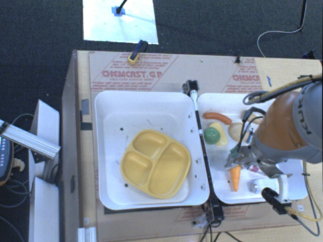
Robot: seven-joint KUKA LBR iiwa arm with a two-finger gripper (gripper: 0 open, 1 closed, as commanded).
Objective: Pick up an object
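Note:
In the right bin [222, 195] lie an orange carrot [235, 178], a red sausage [217, 117], a green and yellow fruit [214, 135] and a pale round piece [235, 130]. My gripper [237, 158] hangs low over this bin, just above the carrot's thick end, with the grey and orange arm [282, 130] reaching in from the right. The fingers are dark and small against the bin floor. A yellow divided plate [156, 163] rests in the left bin [113, 115].
A small pink item [254, 169] and a white and grey object [255, 186] lie near the right bin's front, partly under the arm. A black clamp [191, 87] sits where the two bins meet. Cables run along the right side.

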